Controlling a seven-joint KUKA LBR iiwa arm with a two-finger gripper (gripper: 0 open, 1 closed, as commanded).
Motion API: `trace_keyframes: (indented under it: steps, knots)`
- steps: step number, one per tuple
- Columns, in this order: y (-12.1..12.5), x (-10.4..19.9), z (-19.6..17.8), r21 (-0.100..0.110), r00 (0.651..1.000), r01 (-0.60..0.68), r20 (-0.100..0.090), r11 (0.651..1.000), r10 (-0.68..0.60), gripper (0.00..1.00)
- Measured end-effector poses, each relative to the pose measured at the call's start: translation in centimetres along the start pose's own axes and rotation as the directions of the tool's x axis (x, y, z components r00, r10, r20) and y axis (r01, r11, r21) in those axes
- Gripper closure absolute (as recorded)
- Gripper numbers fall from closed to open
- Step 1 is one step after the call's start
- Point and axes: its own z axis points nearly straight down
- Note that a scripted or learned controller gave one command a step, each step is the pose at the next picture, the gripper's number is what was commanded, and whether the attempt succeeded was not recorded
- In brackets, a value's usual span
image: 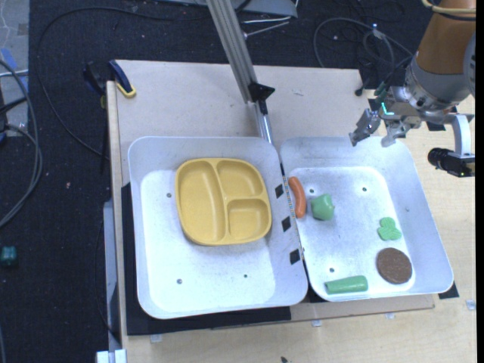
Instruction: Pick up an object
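1. Along the near edge of the right bin (423, 203), a green cylinder (346, 284) lies on its side close to the near left corner, with a round brown disc (394, 266) just beside it toward the near right corner.
2. Farther up the same bin, a small flat green piece (389, 228) sits near the right wall, just above the disc and apart from it.
3. Toward that bin's left wall, a green chunk (323, 207) rests just beside an orange sausage-shaped piece (298, 197), which lies lengthwise along the wall.
4. Across the divide, a yellow compartment plate (223, 201) with three sections occupies the far half of the left bin (151, 278), its right edge near that bin's right wall.
5. Beyond the right bin's far right corner, the gripper (377, 127) hangs above the bench (189, 97) just outside the rim, its two fingers parted and nothing visible between them.
6. Behind it, at the frame's upper right, the arm's grey body and orange band (446, 29) rise out of view.
7. At the bench's far left corner, a blue-and-yellow tool (122, 80) lies at the edge.
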Motion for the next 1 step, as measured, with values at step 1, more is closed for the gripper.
trace_keyframes:
  steps: [1]
  knots:
    - [0.07, 0.01, -0.17, -0.003, 1.0, 0.001, 0.001, 1.0, -0.001, 0.0]
